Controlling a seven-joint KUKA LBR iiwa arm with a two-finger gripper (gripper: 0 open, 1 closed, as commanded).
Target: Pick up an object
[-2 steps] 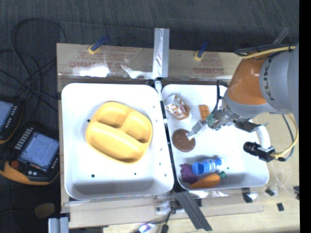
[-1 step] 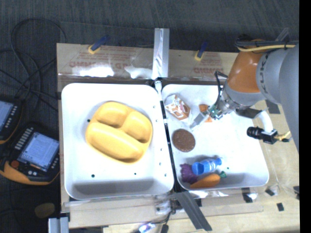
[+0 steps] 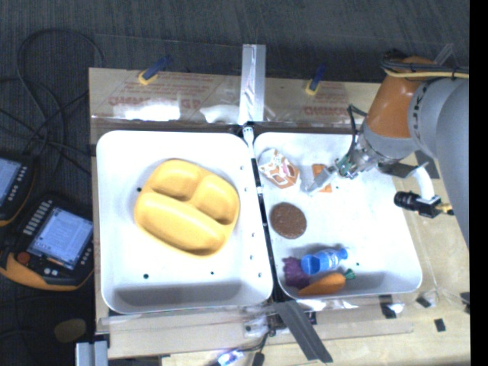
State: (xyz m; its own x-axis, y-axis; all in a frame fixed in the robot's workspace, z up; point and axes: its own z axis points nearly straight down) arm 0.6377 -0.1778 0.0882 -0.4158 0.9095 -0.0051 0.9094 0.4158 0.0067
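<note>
My gripper (image 3: pixel 319 178) is low in the right bin (image 3: pixel 381 235), near its back middle, and the grey arm with its orange band (image 3: pixel 393 113) reaches in from the right. A small orange piece (image 3: pixel 326 189) lies right beside the gripper tip; I cannot tell whether they touch. Just left of the gripper sits a crumpled white and orange packet (image 3: pixel 277 168). A brown disc (image 3: pixel 289 220) lies flat in front of it. By the front wall lie a blue bottle (image 3: pixel 322 261), a purple thing (image 3: pixel 292 269) and an orange carrot (image 3: pixel 324 284).
A big yellow bread-shaped object (image 3: pixel 187 204) takes up most of the left bin (image 3: pixel 122 273). The dividing wall (image 3: pixel 259 204) between the bins runs close to the packet and the disc. Bare bin floor lies on the right bin's right side.
</note>
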